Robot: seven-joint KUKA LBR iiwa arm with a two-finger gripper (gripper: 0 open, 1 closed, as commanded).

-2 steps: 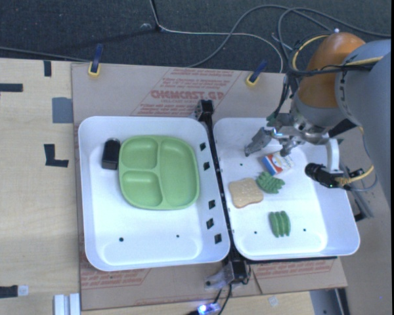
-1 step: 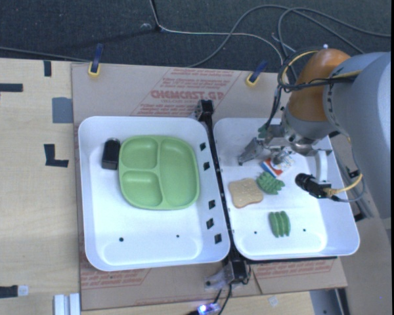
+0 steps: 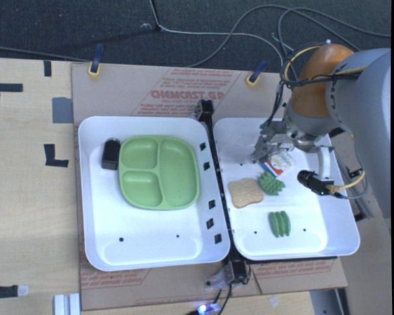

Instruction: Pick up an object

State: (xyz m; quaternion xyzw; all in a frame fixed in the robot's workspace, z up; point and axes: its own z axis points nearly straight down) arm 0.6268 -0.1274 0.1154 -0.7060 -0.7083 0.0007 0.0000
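Camera view: gripper [image 3: 270, 151] low in right bin [image 3: 335, 241], over a small packet [image 3: 278, 165]; can't tell finger state. Risk: leafy piece [image 3: 272, 184] and toast [image 3: 245, 192] crowd close, so a grab may nudge or miss.

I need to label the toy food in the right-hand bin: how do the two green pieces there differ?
The green leafy piece is ragged-edged and darker; the green pod-like piece is smooth, elongated and ridged lengthwise.
The leafy piece lies right beside the toast slice, just below the claw; the pod-like piece lies alone, nearer the front rim of the right bin.
Both are small, green and rest on the bin floor.
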